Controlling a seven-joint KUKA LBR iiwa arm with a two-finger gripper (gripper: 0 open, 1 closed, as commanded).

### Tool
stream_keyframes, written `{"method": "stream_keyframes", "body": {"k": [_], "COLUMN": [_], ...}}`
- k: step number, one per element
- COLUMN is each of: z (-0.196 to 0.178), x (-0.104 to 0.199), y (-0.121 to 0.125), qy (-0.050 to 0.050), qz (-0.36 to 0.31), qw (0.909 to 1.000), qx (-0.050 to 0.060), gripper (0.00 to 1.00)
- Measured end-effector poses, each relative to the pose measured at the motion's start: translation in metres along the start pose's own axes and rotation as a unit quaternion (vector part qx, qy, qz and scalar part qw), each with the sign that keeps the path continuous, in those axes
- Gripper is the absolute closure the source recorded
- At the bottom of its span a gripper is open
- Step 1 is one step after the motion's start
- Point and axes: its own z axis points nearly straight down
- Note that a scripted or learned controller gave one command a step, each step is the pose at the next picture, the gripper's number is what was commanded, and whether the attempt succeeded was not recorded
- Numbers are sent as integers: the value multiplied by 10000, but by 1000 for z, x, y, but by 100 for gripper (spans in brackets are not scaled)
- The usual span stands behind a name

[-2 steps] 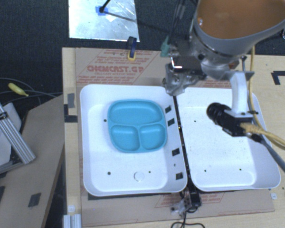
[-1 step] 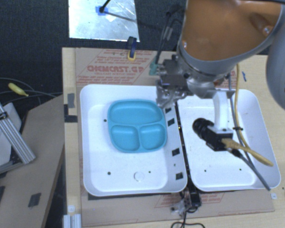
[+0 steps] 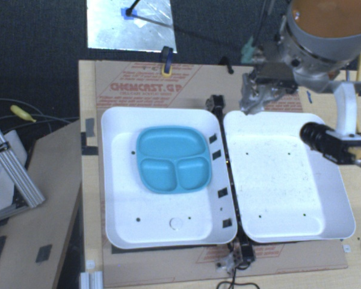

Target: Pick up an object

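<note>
- Two shallow white bins are sitting side by side on the bench: the left bin (image 3: pixel 117 161) and the right bin (image 3: pixel 289 179), both smooth plastic with rounded corners and raised rims.
- One object is lying in the left bin: a light blue plate (image 3: pixel 171 160), glossy plastic, rounded-rectangular, divided into three compartments, one wide across the far side and two smaller along the near side.
- The plate is resting flat, nearer the bin's far edge than its near edge, and roughly midway between the left and right edges.
- The right bin's floor is looking speckled with fine dark flecks.
- One row of small black clips (image 3: pixel 219 161) is running along the seam where the two bins are meeting.
- One grey arm with an orange band (image 3: pixel 325 11) is reaching in from the right, metallic and rounded.
- One gripper (image 3: pixel 251 105) is hanging over the right bin's far left corner, well apart from the plate; whether its jaws are apart or together, I cannot tell.
- One sheet of brown printed cardboard (image 3: pixel 144 83) is lying under both bins, matte and flat.
- One shiny, crinkled silver sheet (image 3: pixel 129 17) is lying beyond the bench's far edge.
</note>
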Motion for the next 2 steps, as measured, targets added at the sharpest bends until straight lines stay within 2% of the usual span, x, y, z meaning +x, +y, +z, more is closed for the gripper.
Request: {"method": "stream_keyframes", "body": {"k": [1, 2], "z": [89, 124], "x": [74, 18], "y": [-2, 6], "qy": [-3, -4], "qz": [-46, -16], "qw": [10000, 10000], "qx": [45, 34], "gripper": [100, 100]}}
